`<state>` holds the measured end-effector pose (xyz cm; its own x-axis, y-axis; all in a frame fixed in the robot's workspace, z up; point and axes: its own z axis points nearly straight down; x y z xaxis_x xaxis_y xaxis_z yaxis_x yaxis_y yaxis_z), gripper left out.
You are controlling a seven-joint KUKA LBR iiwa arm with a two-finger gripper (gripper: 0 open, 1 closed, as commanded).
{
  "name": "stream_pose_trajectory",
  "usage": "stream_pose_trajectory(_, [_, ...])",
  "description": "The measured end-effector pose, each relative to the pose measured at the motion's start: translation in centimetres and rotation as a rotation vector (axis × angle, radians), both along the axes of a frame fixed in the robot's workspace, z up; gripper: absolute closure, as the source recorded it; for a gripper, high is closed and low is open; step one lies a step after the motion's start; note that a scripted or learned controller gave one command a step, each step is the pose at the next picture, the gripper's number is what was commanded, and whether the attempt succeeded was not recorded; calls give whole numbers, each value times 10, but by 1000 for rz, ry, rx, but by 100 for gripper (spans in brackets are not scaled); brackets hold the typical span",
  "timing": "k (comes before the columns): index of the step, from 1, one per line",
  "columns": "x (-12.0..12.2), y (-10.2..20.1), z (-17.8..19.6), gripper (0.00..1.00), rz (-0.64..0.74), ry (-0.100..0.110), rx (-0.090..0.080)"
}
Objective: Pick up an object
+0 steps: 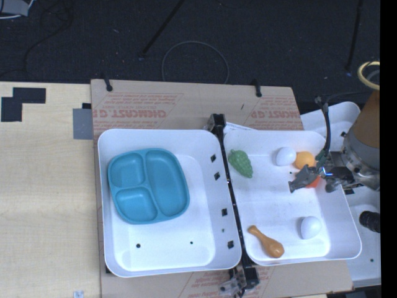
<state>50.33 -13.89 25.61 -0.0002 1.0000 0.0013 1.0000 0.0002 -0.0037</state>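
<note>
White plastic forms the right bin (347, 241), which holds five loose things. An orange round fruit-like piece (304, 160) lies near its far right edge, touching or just beside a white egg-shaped ball (285, 156) on its left. A green bumpy leafy piece (240, 164) rests near the bin's far left corner. A second white ball (309, 227) sits toward the near right corner, and a tan drumstick-shaped toy (267, 241) lies along the near edge. The dark two-finger gripper (304, 180) hangs low over the right side of this bin, just in front of the orange piece; whether its claw is spread or pressed together cannot be told. The left white bin (161, 259) carries a blue three-compartment plastic plate (148, 185), nearer its left edge.
</note>
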Motion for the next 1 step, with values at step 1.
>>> stream_pose_trajectory(1, [9,0,-52,0,0,4,1])
